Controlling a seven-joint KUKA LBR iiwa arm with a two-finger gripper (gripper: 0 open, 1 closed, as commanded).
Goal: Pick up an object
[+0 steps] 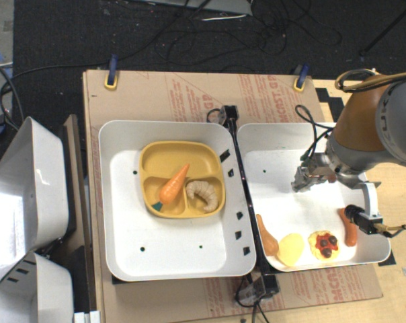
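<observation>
The tool (306, 179) is hanging over the right bin's (277, 147) bare middle; its opening, I cannot tell. Candidate objects are lying along the near wall: drumstick (266, 235), yellow disc (291, 247), pizza (324, 243), sausage (349, 229), probably pushed there, awkward to reach.

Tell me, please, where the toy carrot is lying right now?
The toy carrot lies in the yellow divided plate in the left bin, slanting across the plate's divider, just left of the pale shrimp.
</observation>
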